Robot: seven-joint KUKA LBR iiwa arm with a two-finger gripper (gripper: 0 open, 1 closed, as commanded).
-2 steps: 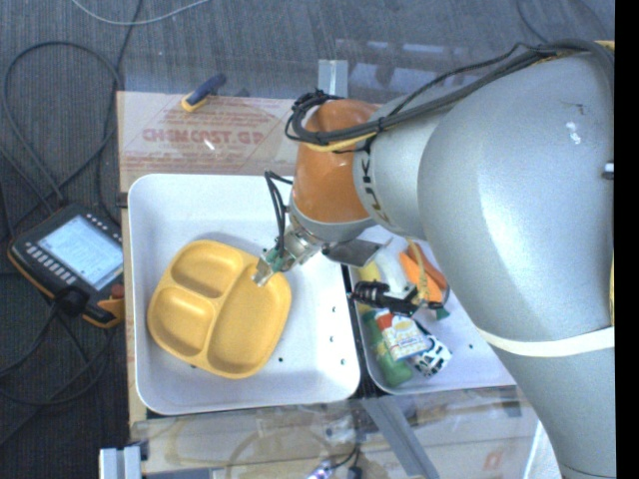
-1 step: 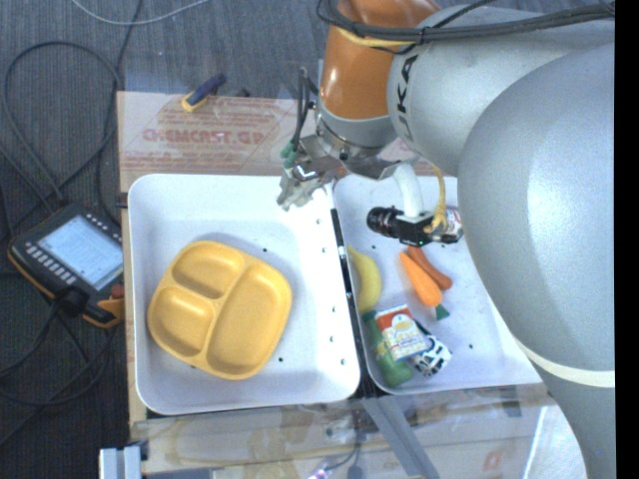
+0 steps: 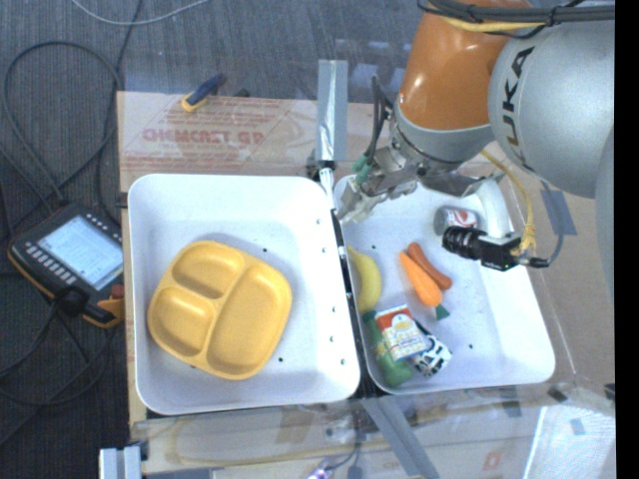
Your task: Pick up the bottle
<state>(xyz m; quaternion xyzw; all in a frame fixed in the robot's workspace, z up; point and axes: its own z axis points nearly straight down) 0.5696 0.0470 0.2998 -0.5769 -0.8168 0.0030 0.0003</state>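
robotics lab, teach pendant [image 3: 70,257], loose cables [image 3: 60,58]

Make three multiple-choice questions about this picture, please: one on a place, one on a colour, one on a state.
1. Where does the tray lie?
A. in the left bin
B. in the right bin
C. on the floor

2. What colour is the carrot?
A. blue
B. orange
C. white

3. How does the banana rest?
A. held up in the gripper
B. on the tray
C. on the floor of the right bin, by the divider

Answers:
1. A: the yellow tray sits in the left bin, filling most of it.
2. B: the carrot is orange, with a dark green end, in the right bin.
3. C: the banana lies flat beside the wall between the bins, while the gripper hangs above the right bin's far corner, apart from it.
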